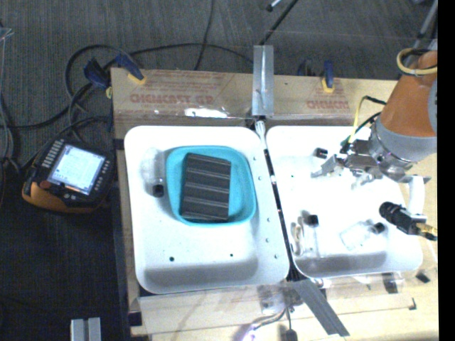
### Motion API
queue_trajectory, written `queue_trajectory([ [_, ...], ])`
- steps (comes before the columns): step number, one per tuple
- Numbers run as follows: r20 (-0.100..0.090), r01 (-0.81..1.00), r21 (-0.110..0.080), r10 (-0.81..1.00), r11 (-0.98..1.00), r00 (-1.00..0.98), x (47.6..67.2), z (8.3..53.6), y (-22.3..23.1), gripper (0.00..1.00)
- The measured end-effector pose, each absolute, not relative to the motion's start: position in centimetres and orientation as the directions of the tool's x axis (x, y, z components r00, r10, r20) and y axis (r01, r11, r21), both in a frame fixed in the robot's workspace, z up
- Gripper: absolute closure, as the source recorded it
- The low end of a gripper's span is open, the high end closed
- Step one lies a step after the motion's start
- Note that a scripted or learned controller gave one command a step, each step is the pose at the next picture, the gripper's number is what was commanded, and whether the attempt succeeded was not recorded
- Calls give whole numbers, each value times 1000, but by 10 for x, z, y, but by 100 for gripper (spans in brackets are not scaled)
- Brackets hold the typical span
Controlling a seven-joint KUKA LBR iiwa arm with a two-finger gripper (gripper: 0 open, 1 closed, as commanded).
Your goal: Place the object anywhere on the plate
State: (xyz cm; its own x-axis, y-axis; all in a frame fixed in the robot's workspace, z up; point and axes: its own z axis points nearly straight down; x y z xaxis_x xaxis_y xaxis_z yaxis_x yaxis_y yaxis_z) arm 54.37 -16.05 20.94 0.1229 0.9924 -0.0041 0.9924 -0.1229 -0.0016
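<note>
A turquoise plate (244, 190) lies in the left bin (199, 261). A dark grey ribbed block (206, 187) lies flat on the middle of the plate. My gripper (348, 169) hangs over the back part of the right bin (355, 261), well to the right of the plate. It is open, its two silver fingers (327, 165) apart with nothing but bare bin floor between them.
A small clear piece with a black end (152, 176) lies just left of the plate. The right bin holds a small black bit (321, 152) at the back, a small dark piece (310, 220) near its left wall and a clear piece (353, 234) towards the front.
</note>
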Motion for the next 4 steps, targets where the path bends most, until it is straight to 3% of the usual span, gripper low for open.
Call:
queue_trajectory([
  [1,-4,971,1,971,-238,238,564,307,-207,0],
  [2,-4,862,-3,862,-508,508,513,223,-216,0],
  [3,-4,815,1,815,-579,579,485,393,-206,0],
  [4,-4,669,-2,669,-743,743,483,302,-170,0],
])
